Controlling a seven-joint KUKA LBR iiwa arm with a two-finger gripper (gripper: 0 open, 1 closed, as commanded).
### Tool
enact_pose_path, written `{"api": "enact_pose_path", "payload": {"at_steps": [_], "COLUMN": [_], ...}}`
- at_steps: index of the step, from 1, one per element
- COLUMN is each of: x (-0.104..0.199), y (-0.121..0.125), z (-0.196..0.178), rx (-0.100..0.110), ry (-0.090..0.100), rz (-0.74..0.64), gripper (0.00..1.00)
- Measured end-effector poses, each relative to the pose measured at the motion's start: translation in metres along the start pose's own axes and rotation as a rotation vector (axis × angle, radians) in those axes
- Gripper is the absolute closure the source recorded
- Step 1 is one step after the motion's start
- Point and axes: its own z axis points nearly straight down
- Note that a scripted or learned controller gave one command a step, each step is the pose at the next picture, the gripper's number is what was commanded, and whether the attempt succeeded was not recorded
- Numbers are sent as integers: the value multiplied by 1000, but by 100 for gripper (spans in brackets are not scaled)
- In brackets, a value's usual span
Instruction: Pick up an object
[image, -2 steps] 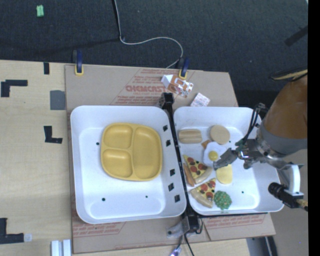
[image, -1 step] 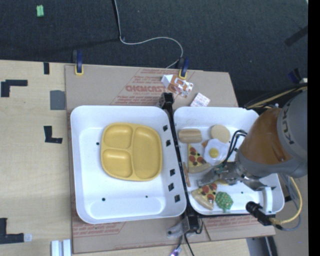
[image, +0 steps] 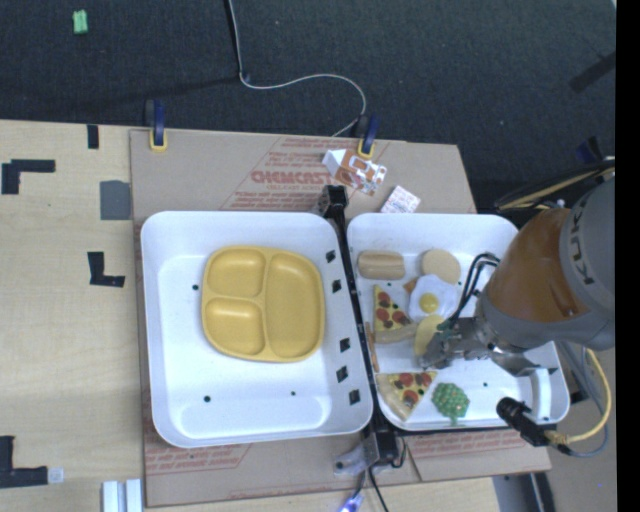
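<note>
yellow cheese (image: 428, 329) sits under the lowered gripper (image: 437, 347), jaw state unclear, so nothing looks picked up yet.

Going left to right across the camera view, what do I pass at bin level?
Left bin → yellow divided plate → right bin → hot dog bun → fried egg → arm.

In the right bin (image: 395, 228), the gripper (image: 436, 349) hangs low over a yellow wedge, possibly cheese (image: 428, 329), between two pizza slices (image: 390, 310), near a fried egg (image: 432, 299) and broccoli (image: 449, 401).
</note>
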Motion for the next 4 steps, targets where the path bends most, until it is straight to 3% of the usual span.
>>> {"api": "enact_pose_path", "payload": {"at_steps": [1,2,3,4], "x": [0,20,43,20], "y": [0,63,108,148], "z": [0,11,-16,10], "rx": [0,1,-3,-3], "ry": [1,1,1,2], "rz": [0,-3,-4,-3], "gripper": [0,0,0,0]}}
